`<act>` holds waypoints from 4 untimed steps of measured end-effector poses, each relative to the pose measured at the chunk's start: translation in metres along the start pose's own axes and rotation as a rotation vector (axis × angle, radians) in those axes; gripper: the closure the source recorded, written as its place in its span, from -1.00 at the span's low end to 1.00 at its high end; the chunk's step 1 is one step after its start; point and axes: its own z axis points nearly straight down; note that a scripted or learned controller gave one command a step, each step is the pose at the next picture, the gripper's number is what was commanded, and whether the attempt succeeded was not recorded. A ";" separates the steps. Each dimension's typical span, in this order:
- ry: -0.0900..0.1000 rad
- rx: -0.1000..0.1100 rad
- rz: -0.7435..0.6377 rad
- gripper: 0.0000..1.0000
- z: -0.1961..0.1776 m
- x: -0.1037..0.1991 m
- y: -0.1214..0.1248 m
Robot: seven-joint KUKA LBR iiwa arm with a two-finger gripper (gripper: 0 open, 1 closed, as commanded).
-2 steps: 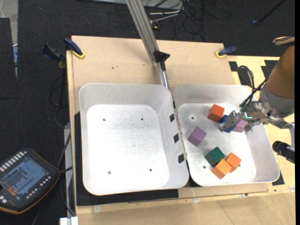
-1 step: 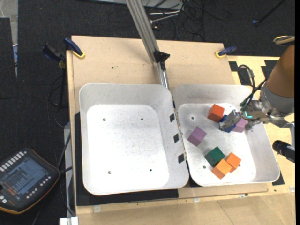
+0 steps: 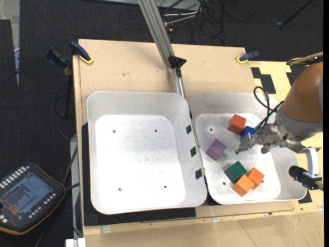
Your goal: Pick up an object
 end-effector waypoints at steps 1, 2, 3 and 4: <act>0.000 -0.001 -0.001 -1.00 0.054 0.001 -0.001; -0.002 -0.007 -0.001 1.00 0.041 0.000 0.001; -0.003 -0.012 -0.003 1.00 -0.017 0.001 -0.007; -0.004 -0.014 -0.005 1.00 -0.080 0.004 -0.004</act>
